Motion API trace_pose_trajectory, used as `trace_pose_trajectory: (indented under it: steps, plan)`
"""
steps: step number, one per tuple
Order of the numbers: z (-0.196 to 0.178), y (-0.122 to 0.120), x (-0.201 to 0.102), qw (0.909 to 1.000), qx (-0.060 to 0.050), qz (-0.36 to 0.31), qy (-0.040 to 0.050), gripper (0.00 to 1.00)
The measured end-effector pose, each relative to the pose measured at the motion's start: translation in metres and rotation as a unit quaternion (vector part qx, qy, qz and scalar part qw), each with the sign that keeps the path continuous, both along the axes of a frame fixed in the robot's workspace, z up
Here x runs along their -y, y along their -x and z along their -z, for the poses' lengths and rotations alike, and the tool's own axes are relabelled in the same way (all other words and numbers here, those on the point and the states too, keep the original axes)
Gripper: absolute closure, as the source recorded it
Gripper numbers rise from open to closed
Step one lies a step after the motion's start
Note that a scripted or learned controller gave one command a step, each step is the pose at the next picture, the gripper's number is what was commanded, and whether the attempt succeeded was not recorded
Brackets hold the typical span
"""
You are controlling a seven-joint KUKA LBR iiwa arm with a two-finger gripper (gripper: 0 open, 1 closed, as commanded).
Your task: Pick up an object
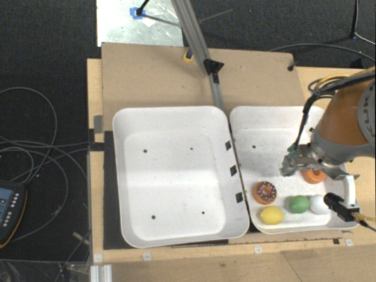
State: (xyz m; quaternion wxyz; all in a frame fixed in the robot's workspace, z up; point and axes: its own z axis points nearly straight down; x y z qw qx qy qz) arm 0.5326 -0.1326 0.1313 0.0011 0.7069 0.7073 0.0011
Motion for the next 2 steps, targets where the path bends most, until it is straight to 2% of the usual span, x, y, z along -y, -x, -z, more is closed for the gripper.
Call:
trace_pose_trajectory:
  steps: [2]
  plan:
    - [-0.113,0.001,-0.007,1.0000,0.003,-0.002,0.0010,1.00]
